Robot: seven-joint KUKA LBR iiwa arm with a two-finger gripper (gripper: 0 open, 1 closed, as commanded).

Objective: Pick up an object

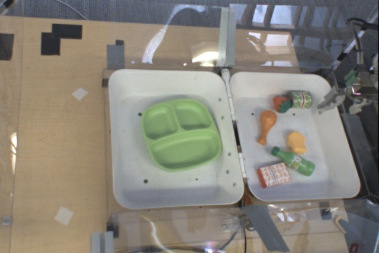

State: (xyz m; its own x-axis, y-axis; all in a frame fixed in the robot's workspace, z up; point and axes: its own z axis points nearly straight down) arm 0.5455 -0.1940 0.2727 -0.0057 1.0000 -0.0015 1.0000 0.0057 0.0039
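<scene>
In the right bin (349, 175), as seen by the camera view, 6 small toy items are spread over the white floor. A green can with a red-and-white label (300, 99) lies on its side near the far edge, and a red-orange piece with a green end (282, 103) is touching its left end. An orange drumstick (266, 125) is laid slantwise just below them, near the bin's left wall. A yellow lumpy item (297, 142) rests to the right of the drumstick, and a green bottle (294, 160) is laid flat just beneath it, neck pointing left. A red-and-white patterned box (274, 175) sits nearest the front edge, just beside the bottle.

The gripper (331, 99) is seen at the right bin's far right rim, at the end of the arm's hardware entering from the right. Whether it is spread or closed cannot be told, as its shape is too small and blurred. The can is the nearest item, just to its left; the remaining items lie further left and toward the front.

In the left bin (127, 145), 1 green divided plate (180, 134) with 3 compartments is set near the middle.
</scene>
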